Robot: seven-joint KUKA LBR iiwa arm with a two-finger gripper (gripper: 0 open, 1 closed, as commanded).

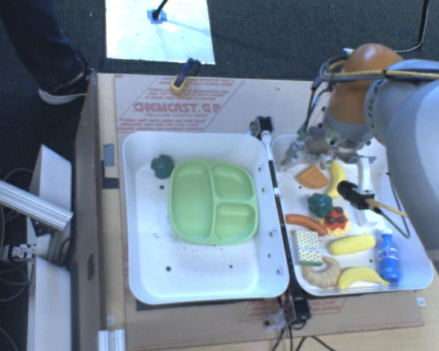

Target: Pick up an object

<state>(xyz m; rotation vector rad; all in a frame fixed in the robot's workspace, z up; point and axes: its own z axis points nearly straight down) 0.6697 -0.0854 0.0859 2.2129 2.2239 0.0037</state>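
The gripper [314,151] is seen low over the right bin [421,269], at about 12 o'clock of that bin; whether it is wide or narrow cannot be told, and nothing is seen held in it. Just below it, at 6 o'clock, an orange wedge [312,175] is found, flat and triangular, with a yellow curved piece [339,175] just beside it at 3 o'clock. Further toward 6 o'clock a green broccoli [320,203], a red sausage [305,223], a corn cob [351,243], a banana [362,276] and a blue bottle [388,258] are laid close together.

The left bin [150,269] is set touching the right one; a pale green divided plate [214,202] is held in it, with a dark green piece [162,166] at its 10 o'clock.

Both bins are borne on brown cardboard [179,108] printed in red. Beyond, at 12 o'clock, dark carpet [293,20] and a white sheet [157,20] are seen; at 10 o'clock, a shoe [62,86].
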